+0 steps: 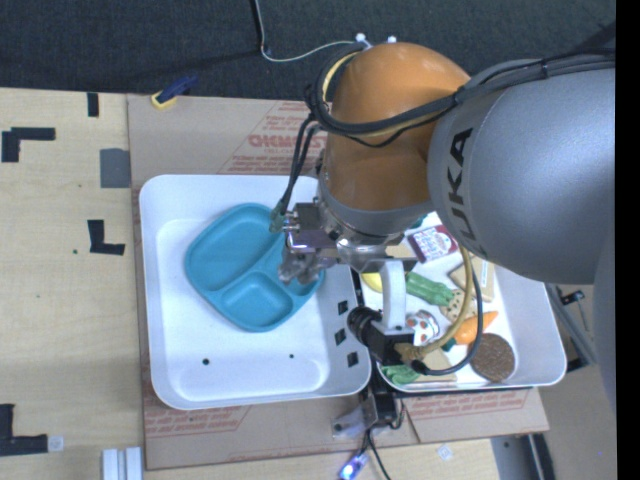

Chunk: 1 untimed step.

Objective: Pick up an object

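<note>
1. Fingers [298,258] are low over the left bin [170,368], at the right rim of the blue tray [240,268]. The wrist hides the tips, so I can't tell how far open they are or whether the rim sits between them.
2. Blue tray: spreads view-left from the fingers and lies skewed to the bin walls. Smooth plastic, rounded corners, raised lip, ridges splitting it into compartments.
3. Edges: the wall where the two bins meet runs just view-right of the fingers. The tray's nearest corner is close to it.
4. Open room: bare white floor view-left of and below the fingers, along the left bin's front, with two small dark specks [205,360] on it.
5. Right bin [540,368], view-right of the fingers past that wall, is crowded. It holds a green lumpy piece [430,290], an orange tapered piece [470,330], a brown rough-faced disc [492,358] and a purple-and-white packet [432,240], packed close with little bare floor.
6. Bins: glossy white, shallow, rounded rims, on brown cardboard [200,128].
</note>
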Tool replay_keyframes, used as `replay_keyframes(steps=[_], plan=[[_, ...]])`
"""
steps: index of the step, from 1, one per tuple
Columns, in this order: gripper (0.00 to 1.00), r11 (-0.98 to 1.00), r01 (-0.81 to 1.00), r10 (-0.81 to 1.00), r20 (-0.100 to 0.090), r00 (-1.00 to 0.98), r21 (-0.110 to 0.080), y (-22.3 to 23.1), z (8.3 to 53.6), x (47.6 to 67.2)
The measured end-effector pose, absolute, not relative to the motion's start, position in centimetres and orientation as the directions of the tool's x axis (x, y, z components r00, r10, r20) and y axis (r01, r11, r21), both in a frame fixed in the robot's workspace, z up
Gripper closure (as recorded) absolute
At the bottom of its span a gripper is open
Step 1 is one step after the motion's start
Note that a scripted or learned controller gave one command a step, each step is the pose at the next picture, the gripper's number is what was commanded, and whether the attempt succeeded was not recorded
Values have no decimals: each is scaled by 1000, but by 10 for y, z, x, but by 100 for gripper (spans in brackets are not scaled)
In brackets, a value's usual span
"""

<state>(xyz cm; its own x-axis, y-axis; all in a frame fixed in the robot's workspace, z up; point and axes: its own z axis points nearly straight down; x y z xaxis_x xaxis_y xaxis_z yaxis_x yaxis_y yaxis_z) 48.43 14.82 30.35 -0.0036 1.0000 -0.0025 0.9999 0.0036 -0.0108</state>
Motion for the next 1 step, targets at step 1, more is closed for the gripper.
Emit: replay_keyframes(steps=[1], plan=[[100,5,1000,1000,-1,-5,-5,147,318,486]])
